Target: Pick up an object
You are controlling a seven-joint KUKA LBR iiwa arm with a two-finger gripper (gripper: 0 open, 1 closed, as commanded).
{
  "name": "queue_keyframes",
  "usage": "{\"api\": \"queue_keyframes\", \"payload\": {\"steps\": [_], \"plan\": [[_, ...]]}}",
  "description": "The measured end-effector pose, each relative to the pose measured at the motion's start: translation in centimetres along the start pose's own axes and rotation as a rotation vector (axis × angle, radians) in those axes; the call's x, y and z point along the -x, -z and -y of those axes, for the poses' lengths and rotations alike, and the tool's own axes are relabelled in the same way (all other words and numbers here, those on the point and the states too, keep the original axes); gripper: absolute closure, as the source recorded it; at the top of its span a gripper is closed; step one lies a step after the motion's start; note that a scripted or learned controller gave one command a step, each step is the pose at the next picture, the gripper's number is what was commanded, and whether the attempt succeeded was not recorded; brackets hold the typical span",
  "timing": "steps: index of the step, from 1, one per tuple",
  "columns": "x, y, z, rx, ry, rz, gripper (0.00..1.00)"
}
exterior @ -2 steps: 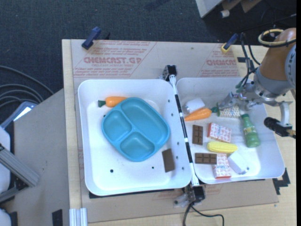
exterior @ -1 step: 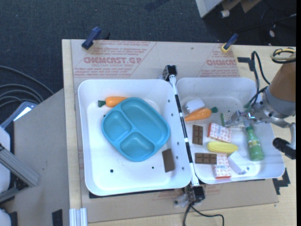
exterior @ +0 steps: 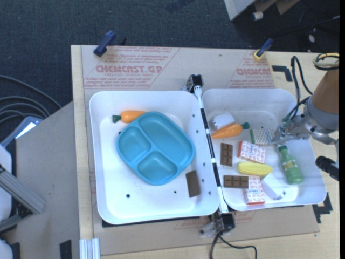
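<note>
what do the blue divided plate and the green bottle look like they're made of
Blue divided plate: likely moulded plastic, with a uniform colour, soft sheen and rounded compartment ridges. Green bottle: probably plastic too, translucent green with a label, though glass can't be ruled out at this size; it may be a toy.

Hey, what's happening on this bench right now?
A robot arm reaches in from the right, its gripper low over the right bin, just above a green bottle. Nothing is visibly held. That bin also holds a carrot and a banana. The left bin has a blue divided plate.
</note>
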State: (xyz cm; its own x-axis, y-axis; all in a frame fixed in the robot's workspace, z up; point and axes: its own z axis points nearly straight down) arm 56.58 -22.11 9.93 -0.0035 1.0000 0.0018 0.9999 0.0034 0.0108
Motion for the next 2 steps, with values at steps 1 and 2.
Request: {"api": "queue_keyframes", "payload": {"steps": [1,2], "plan": [[-0.2,0.0,0.0,-0.002,0.002,-0.005,0.00],[-0.2,-1.3,5.0,-0.009,0.002,-0.006,0.00]]}}
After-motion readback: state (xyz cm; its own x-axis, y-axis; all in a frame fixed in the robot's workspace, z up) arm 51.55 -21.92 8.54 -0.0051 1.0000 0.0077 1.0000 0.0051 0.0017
